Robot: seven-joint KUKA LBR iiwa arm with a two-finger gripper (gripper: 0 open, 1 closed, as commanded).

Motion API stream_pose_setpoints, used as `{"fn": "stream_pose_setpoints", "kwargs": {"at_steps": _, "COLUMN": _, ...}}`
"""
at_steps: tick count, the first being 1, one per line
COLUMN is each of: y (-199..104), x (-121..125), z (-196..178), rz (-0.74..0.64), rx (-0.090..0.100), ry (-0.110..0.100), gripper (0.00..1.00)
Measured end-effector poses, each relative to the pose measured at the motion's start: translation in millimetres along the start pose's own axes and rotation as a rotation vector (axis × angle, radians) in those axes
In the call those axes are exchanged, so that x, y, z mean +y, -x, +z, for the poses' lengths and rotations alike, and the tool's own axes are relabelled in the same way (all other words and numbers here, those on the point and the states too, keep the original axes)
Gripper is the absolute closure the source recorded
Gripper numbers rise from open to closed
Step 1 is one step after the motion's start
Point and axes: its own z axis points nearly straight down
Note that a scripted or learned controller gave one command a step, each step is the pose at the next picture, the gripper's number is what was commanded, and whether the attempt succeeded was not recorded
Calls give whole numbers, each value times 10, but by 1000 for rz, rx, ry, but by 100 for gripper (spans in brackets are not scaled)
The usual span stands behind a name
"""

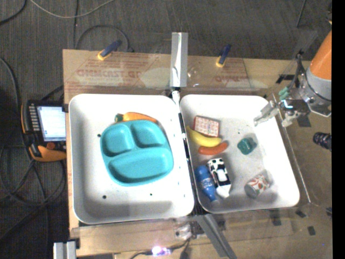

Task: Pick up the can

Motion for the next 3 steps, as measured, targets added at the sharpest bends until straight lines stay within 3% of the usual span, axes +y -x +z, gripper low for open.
{"fn": "stream_pose_setpoints", "kwargs": {"at_steps": 1, "y": -59, "x": -47, "z": -41, "rz": -112, "rx": -4, "ry": 1, "gripper": 0}}
{"fn": "stream_pose_setpoints", "kwargs": {"at_steps": 2, "y": 119, "x": -939, "z": 902, "rz": -230, "rx": 1, "ry": 0, "gripper": 0}}
{"fn": "stream_pose_setpoints", "kwargs": {"at_steps": 3, "y": 118, "x": -937, "z": 902, "rz": -230, "rx": 1, "ry": 0, "gripper": 0}}
